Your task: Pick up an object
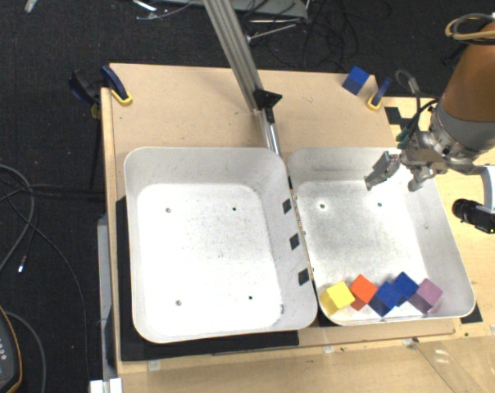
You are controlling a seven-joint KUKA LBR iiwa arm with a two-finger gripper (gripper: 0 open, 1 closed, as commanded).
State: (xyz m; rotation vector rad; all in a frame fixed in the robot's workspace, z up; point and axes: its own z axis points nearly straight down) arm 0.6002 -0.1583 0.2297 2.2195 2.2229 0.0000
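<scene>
Arm reaching in from the right, gripper (401, 174) fingers spread apart over the right bin (444, 228).
Nothing between the fingers — the yellow (338, 296), orange (363, 291), blue (393, 293) and purple (427, 295) blocks sit well below, along the bin's lower edge.

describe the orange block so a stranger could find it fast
Start at the right bin and go to its near edge, where four blocks sit in a row. The orange block is second from the left, between the yellow block and blue block.
</scene>
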